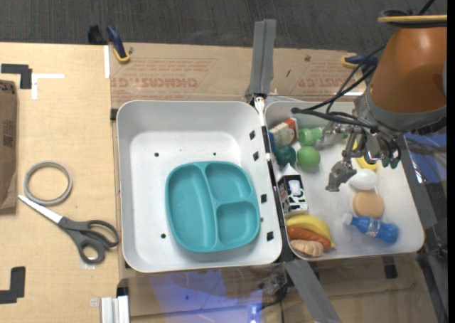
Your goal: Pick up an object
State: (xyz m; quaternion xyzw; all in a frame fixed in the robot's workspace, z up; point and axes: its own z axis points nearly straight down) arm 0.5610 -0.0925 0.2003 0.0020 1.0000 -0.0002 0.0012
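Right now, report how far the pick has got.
Done: the gripper has been brought over the right bin, above the white egg. In hand: nothing visible between its fingers. Left: the whole pick; the green ball, banana and blue bottle all lie in the bin.

Arm enters from right, orange band above the wrist at upper right, cables trailing off it to the left. Wrist points down. Gripper (353, 161) hangs low below the band, grey metal fingers (336, 176) angled down-left. Nothing seen between the fingers.
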